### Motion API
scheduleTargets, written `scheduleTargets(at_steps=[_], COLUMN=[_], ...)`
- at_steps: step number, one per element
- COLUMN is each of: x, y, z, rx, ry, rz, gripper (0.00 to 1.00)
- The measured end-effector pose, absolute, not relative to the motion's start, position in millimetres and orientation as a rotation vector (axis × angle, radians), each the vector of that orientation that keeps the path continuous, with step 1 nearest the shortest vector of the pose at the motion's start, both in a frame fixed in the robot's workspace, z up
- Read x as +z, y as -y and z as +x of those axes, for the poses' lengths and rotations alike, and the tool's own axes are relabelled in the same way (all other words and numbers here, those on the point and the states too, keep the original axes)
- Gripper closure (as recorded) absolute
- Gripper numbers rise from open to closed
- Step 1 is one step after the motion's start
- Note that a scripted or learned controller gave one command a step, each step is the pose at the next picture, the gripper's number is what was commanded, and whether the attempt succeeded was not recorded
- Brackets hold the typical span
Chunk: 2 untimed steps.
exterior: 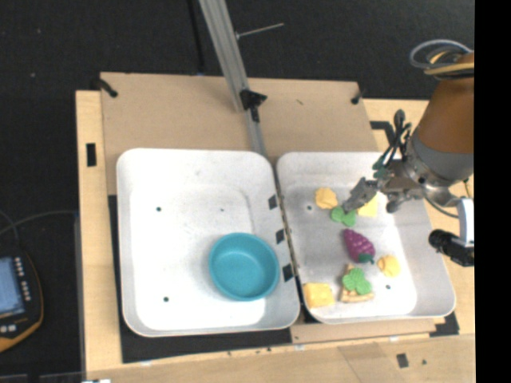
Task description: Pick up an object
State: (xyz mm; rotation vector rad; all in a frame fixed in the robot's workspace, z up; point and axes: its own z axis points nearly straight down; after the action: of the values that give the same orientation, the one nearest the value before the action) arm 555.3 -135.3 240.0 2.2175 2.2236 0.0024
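Over the right bin (pixel 427 294), the gripper (pixel 375 196) hangs with fingers spread and nothing between them; the green toy (pixel 344 215) lies just below its left finger, beside a yellow piece (pixel 326 198).

The arm (pixel 447 126) reaches in from the right, its orange band uppermost above a grey wrist. It slants down and leftward. The gripper (pixel 374 196) hangs low, its two dark fingers (pixel 361 191) seemingly spread apart, with nothing visibly between them.
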Motion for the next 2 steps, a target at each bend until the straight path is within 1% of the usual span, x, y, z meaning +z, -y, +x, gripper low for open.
scheduleTargets(at_steps=[1, 2], x=[240, 192], y=[136, 128], z=[555.3, 557.6], rx=[0.003, -0.005], ry=[-2.222, -2.221], rz=[2.219, 2.224], gripper=[0.0, 0.0])
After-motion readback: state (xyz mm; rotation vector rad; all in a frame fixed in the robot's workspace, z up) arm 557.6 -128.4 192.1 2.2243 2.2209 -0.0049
